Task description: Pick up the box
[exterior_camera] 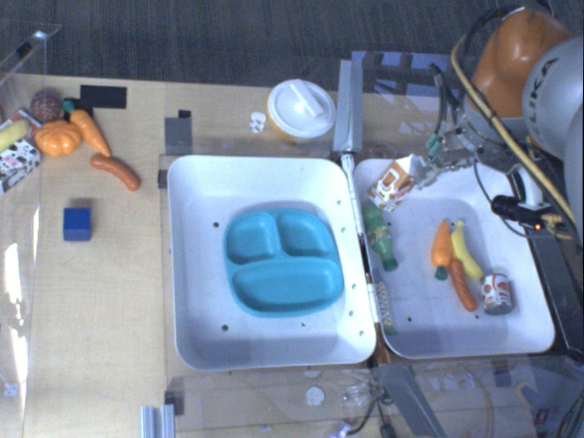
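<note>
Gripper (422, 170) seemingly clamps the box (392, 184) above the right bin (429, 336); its printed label is unreadable

Your target, the box (393, 183), is a small carton, mostly white with orange-red panels and some dark print too small to read. You will find it at the far left corner of the right bin (456, 340), near that bin's back rim and close to the divider between the two bins. It sits tilted, long axis running diagonally, upper end pointing toward the right and away from you. The gripper (425, 173) is at that upper right end, touching or very nearly so; you cannot tell whether the box lies between its fingers. Its underside may be raised off the bin floor; unclear.
</note>
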{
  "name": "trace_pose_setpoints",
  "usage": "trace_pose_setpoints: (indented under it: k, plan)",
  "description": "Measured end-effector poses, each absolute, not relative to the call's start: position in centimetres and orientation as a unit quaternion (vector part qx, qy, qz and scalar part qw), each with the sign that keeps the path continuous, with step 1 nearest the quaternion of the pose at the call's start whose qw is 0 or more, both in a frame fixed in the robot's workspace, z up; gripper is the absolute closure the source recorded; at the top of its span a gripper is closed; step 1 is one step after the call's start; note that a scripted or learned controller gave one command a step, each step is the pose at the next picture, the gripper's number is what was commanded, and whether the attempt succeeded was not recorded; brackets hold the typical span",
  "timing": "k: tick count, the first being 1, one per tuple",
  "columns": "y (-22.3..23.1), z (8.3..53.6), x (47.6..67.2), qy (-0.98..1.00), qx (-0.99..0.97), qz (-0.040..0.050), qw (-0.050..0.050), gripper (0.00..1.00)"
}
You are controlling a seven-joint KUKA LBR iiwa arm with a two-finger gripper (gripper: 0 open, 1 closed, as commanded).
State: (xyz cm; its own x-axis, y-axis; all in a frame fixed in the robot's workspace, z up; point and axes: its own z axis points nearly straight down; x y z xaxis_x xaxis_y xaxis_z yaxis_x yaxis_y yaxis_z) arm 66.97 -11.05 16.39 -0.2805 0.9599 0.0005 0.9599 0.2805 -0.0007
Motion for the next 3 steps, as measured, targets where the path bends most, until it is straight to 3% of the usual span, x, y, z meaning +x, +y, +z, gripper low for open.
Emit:
trace_pose_setpoints:
  k: [1, 2, 3]
  plan:
    - [-0.5, 18.3, 67.0, -0.865, -0.502, -0.0007, -0.001, 1.00]
    - [1.3, 18.2, 59.8, -0.914, -0.406, -0.0004, 0.000, 1.00]
    - [1.4, 19.8, 55.1, -0.968, -0.251, -0.0005, 0.001, 1.00]
